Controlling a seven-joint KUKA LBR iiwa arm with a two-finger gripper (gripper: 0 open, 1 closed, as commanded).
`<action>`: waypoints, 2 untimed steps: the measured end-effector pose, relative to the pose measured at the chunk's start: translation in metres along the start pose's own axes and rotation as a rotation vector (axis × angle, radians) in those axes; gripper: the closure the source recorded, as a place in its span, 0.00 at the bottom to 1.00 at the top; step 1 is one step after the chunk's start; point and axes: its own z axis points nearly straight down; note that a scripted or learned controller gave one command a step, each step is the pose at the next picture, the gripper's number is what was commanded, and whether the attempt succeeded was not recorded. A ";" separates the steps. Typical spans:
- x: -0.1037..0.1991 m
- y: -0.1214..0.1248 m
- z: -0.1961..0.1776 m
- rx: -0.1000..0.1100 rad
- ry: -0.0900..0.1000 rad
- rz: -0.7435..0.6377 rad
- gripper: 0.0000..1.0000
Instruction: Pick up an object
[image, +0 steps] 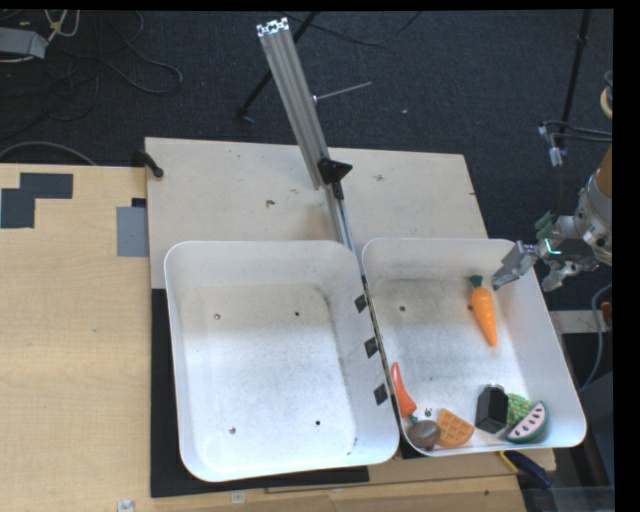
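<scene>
nothing lifted yet: the gripper (528, 262) hangs at the right bin's (560, 350) 2 o'clock rim, fingers spread and bare, beside the carrot (484, 313)

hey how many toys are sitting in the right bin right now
6. A carrot lies near the far right wall. Along the near edge: a red piece against the divider, a brown lump, a waffle, a black block, a watermelon slice. Some may hide behind others.

Orange carrot (484, 314), seemingly flat, right bin (565, 370)
</scene>
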 end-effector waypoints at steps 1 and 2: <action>0.000 0.001 -0.003 -0.004 -0.001 -0.001 0.00; 0.002 0.008 0.044 0.000 0.000 0.000 0.00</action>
